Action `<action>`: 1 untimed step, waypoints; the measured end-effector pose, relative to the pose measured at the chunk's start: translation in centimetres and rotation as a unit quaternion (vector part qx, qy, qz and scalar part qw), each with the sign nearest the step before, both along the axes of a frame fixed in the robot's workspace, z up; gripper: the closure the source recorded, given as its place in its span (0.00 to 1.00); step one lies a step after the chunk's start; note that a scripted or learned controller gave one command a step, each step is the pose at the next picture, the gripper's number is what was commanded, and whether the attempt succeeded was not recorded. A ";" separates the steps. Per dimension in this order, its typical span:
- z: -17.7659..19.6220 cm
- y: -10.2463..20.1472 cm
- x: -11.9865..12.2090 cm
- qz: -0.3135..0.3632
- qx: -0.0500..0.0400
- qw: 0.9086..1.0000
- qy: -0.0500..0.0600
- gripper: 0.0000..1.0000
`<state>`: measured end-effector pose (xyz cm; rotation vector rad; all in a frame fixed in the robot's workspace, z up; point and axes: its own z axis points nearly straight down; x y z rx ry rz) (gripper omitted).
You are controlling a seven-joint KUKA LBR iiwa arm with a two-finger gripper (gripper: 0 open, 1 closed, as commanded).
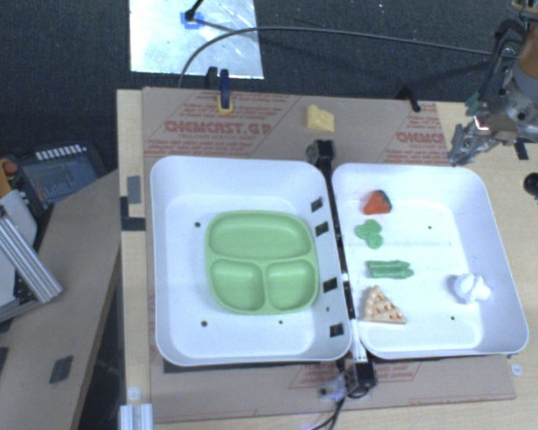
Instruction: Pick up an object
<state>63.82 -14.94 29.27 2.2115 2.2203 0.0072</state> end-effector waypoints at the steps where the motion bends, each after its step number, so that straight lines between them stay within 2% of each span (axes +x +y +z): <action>1: -0.8 4.5 -0.7 0.002 0.002 1.000 0.004 1.00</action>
